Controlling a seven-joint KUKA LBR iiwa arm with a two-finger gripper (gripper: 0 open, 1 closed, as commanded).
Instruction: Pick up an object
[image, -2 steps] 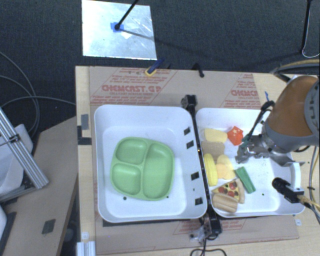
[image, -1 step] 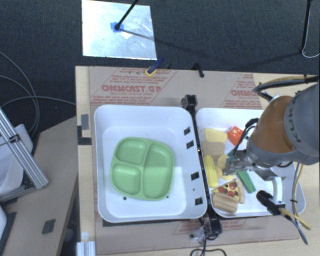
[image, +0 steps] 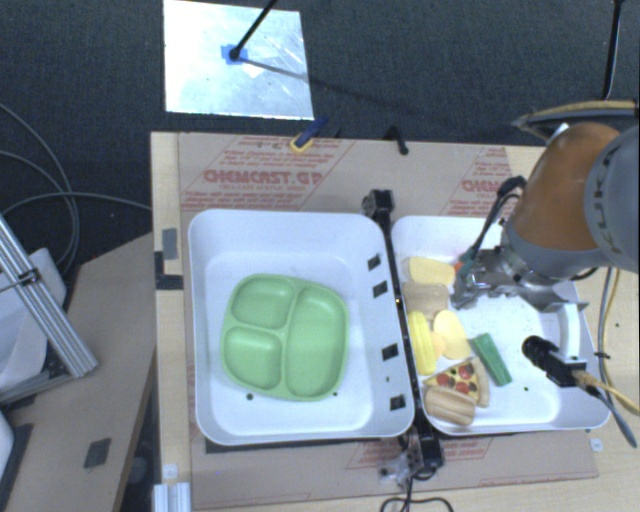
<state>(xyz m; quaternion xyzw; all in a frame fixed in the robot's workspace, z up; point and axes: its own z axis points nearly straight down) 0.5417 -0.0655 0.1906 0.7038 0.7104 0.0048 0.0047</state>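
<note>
over the right bin (image: 540, 408) i see the arm (image: 575, 200), its gripper (image: 470, 290) low beside the toy food (image: 448, 340); pincer state: cannot tell. left bin (image: 290, 235) holds a green divided plate (image: 286, 336).

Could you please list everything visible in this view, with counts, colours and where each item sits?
Bins: two, white, side by side on the bench.
Divided plate: one, light green, in the left bin.
Toy food pieces: several, yellow and tan, along the right bin's left side.
Corn cob: one, yellow, right bin.
Green block: one, right bin, centre.
Pizza slice: one, near the right bin's front.
Hot dog: one, tan, right bin's front corner.
Arm: one, grey and orange, over the right bin.
End effector: one, low beside the yellow pieces.
</note>
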